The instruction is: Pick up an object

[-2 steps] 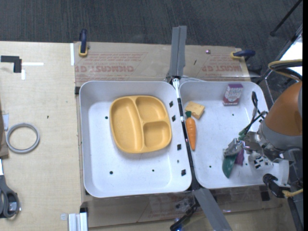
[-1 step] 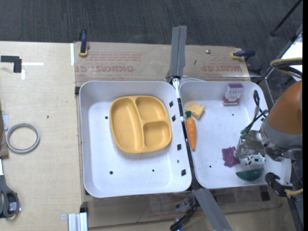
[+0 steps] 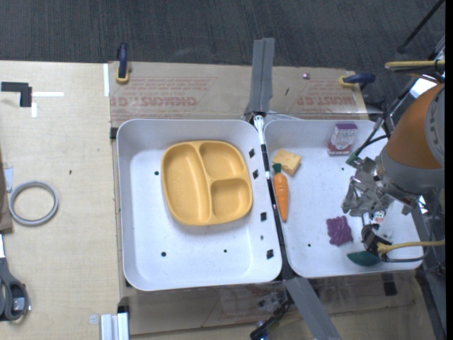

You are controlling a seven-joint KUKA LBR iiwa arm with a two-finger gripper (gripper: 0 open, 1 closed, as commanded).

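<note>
On the far left of the bench [image 3: 64, 119] lay a grey ring of tape [image 3: 32, 202] and, nearer, a pair of scissors [image 3: 10, 296], both well apart from the bins and, I judged, left aside as no part of the job.

The left bin [image 3: 134, 261] carried a yellow divided plate [image 3: 207, 183], sitting flat a little far of the bin's middle. Nothing lay in its compartments, and it looked too broad for a two-finger pinch, so I took it for a poor candidate.

The small things were gathered in the right bin [image 3: 311, 261], which was likely why the arm worked there. Along that bin's left wall lay a carrot [image 3: 282, 195], green top pointing far, with a yellow wedge of cheese [image 3: 287, 162] just beside its top. A small purple-and-white packet [image 3: 343, 138] stood near the far wall. Toward the near right lay a purple bunch of grapes [image 3: 339, 230] and, nearer, a dark green piece [image 3: 364, 258] against the bin's near rim; what it was I could not make out.

The end effector [image 3: 364, 197] hung over the right side of that bin, just right of and a little far of the grapes, reached in under the arm's orange band [image 3: 419, 137]. From where I stood it was a tangle of grey metal and cable, and I could not tell how it was set or whether it touched anything. Nothing appeared lifted; every object seemed to rest on the bin floor. The grapes lay closest, so they looked the probable target.
</note>
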